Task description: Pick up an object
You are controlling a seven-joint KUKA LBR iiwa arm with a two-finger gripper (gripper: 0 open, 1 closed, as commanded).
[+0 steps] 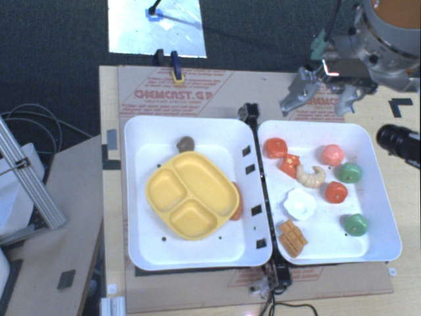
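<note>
My gripper (320, 102) hangs above the bench just behind the back rim of the right bin (378, 176). Its two grey fingers are spread apart, with nothing between them. Several small food toys lie in that bin: a red tomato (275, 147), a red wedge (289, 165), a pale croissant (311, 175), a pink ball (333, 155), two green balls (349, 172) (356, 224), a red ball (336, 192), a white piece (300, 205) and a brown waffle (293, 237). The tomato lies nearest the gripper, below and to its left.
The left bin (141, 236) holds a yellow divided plate (192, 194), a small brown lump (185, 143) behind it and an orange thing (235, 203) tucked under its right edge. A black divider (258, 196) runs between the bins. A shiny sheet (156, 17) lies at the back.
</note>
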